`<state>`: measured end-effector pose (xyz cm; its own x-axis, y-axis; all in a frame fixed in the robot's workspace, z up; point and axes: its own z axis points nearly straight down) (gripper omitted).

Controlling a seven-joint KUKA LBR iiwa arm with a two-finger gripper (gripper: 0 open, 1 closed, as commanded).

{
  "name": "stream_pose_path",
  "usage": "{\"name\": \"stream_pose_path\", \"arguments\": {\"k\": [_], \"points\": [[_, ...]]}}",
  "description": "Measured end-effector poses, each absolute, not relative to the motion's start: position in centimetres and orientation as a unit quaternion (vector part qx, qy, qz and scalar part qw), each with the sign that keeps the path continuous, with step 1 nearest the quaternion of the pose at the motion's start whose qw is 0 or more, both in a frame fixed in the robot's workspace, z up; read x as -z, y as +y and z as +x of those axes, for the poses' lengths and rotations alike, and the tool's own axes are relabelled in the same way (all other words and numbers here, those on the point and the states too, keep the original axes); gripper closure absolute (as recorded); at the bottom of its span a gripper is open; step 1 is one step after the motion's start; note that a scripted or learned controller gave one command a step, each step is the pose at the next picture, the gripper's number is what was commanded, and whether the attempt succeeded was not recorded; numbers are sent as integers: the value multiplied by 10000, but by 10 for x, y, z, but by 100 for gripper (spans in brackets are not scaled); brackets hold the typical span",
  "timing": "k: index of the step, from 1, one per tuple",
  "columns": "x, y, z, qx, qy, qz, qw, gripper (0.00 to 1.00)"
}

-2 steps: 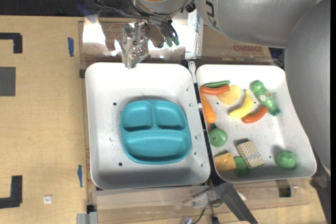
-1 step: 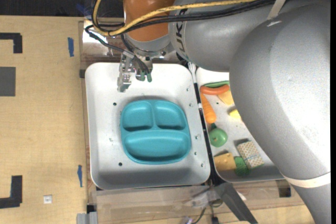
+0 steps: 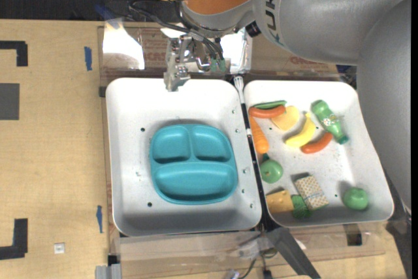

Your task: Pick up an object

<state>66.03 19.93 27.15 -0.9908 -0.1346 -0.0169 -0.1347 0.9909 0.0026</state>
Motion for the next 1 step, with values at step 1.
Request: {"name": "stream_pose_path", "arguments": {"k": [1], "points": [[-244,227,667,-17,9985,-539,31,100]]}}
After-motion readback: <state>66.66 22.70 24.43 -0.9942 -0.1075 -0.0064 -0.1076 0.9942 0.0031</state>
